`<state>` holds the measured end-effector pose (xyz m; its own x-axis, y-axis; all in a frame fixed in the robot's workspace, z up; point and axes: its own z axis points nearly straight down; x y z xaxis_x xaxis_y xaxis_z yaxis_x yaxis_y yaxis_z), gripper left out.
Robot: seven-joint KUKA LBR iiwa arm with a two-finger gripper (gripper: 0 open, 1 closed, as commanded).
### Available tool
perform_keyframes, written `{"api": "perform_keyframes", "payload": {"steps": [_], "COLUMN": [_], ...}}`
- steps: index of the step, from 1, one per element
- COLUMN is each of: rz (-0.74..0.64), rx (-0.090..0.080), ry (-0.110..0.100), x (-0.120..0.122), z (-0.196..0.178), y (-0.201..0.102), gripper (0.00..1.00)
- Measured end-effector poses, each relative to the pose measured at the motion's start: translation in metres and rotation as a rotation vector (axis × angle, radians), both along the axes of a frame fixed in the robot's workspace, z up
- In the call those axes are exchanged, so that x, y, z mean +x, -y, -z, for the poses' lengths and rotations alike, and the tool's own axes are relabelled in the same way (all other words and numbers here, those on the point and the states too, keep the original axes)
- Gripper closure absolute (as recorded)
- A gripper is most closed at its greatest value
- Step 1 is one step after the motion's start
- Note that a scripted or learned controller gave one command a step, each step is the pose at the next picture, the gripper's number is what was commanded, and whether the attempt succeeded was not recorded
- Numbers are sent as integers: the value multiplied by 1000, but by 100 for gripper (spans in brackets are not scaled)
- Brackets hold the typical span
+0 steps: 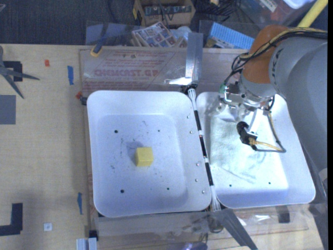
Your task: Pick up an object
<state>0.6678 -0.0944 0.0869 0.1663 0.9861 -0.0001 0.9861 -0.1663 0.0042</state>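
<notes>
A small yellow block (144, 157) lies on the floor of the left white bin (104, 113), a little left of its middle. My gripper (229, 104) hangs over the back left part of the right white bin (291, 189), under the grey wrist with the orange band. It is well to the right of the block, across the divider between the bins. The wrist hides what is directly below the gripper.
The two bins meet along a dark seam with metal clips (202, 145). Behind them lie a clear plastic sheet (130, 69), a metal bar (194, 56) and cluttered boxes. Bare wooden bench (36, 155) stretches to the left.
</notes>
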Motion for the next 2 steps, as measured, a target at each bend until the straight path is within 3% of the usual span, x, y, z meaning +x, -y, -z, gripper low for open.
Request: {"api": "perform_keyframes", "payload": {"steps": [1,2], "rz": [-1,527], "rx": [0,3], "ry": [6,0], "x": [2,-42], "z": [-13,-2], "y": [0,6], "gripper": [100,100]}}
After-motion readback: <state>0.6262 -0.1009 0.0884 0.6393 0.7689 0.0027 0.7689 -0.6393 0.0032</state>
